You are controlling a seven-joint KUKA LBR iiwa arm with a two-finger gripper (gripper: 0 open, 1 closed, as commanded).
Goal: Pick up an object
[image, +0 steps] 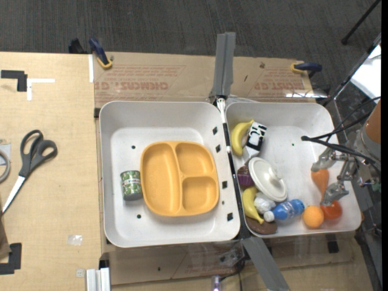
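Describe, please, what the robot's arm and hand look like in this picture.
The hand is bare silvery metal with two thin, skeletal fingers. Thin black cables run to it across the right bin. An orange-brown rounded part of the arm shows at the right edge.

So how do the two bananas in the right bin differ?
The upper banana lies at the far end of the right bin, beside a black-and-white block; the lower banana lies nearer the front, partly tucked under the white lid. The upper shows its whole curve, the lower only part. Both are yellow and hug the bin's left wall.
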